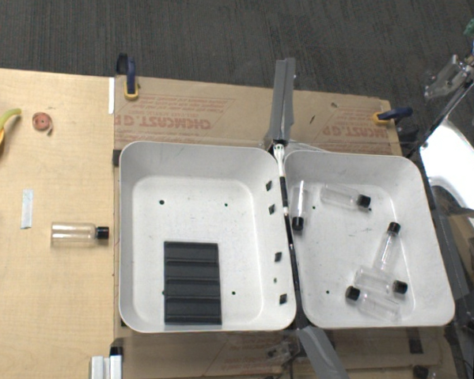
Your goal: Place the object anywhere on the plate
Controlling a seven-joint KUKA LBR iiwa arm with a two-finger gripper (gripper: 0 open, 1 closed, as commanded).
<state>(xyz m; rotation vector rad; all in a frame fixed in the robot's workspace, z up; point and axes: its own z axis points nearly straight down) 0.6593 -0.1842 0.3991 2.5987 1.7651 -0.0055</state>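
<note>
As nothing lay on the plate, step in hand: judged to be the pick, with the placing not yet begun.
Plate (192, 283): a black ribbed slab lay flat at the near side of the left bin (126, 218), its top bare.
Objects: clear vials with black caps lay in the right bin (426, 204).
Vial by wall (297, 202): lay along the bin's left wall.
Far vial (343, 198): lay well apart from the others.
Middle vial (388, 248): lay tilted, its cap toward the far side.
Near pair (374, 296): two vials lay touching or just beside each other, so a clean grip there looked doubtful.
Stray vial (76, 232): lay on the bench (40, 309), left of both bins.
Gripper state: could not be told.
Object relative to gripper: could not be told, though the right bin lay on the side the arm reaches from.
Advice: take the far vial across its body, not along its length, since it would roll. Lift it clear of the walls between the bins and set it down low along the plate's ribs.
</note>
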